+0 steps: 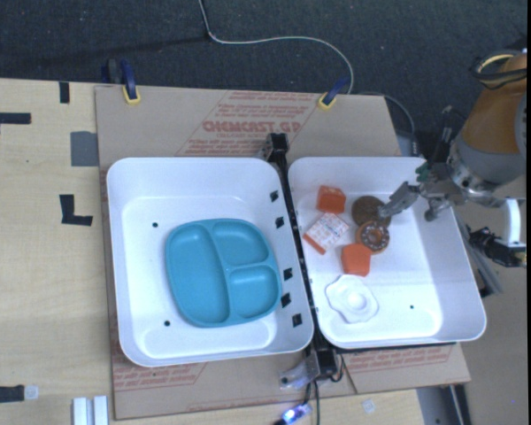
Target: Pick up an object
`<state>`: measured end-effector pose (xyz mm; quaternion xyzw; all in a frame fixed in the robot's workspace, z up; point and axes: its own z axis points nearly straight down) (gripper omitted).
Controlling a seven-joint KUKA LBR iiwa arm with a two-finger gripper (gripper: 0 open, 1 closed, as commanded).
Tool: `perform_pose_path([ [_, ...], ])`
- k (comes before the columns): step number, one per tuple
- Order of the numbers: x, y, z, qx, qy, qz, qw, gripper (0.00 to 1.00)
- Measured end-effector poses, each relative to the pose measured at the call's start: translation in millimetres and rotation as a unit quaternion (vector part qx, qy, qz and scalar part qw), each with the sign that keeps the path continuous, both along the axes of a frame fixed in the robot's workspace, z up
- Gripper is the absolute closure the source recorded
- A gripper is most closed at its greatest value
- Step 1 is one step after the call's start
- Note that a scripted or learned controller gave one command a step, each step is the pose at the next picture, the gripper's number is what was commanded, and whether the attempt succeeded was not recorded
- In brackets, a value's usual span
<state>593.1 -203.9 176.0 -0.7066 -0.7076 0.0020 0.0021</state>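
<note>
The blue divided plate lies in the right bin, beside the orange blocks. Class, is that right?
No. The camera view shows the blue divided plate lying in the left bin; the orange blocks are in the right bin.

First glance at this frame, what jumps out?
The big blue divided plate lying alone in the left bin draws the eye first. Next comes the cluster in the right bin: two orange blocks, a red-and-white packet, a brown round piece and a white flower-shaped object nearer the front. The gripper reaches in from the right, low over the brown items.
</note>
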Motion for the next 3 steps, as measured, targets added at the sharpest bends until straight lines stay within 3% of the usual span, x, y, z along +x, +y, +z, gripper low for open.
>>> perform_pose_path([
  [1, -11, -1, -52, -0.0005, -0.001, 0.000, 1.0000, 0.00],
  [2, -10, 0, -41, -0.0001, -0.002, 0.001, 1.0000, 1.00],
  [3, -1, 6, 6, -0.0001, -0.004, 0.001, 1.0000, 1.00],
])
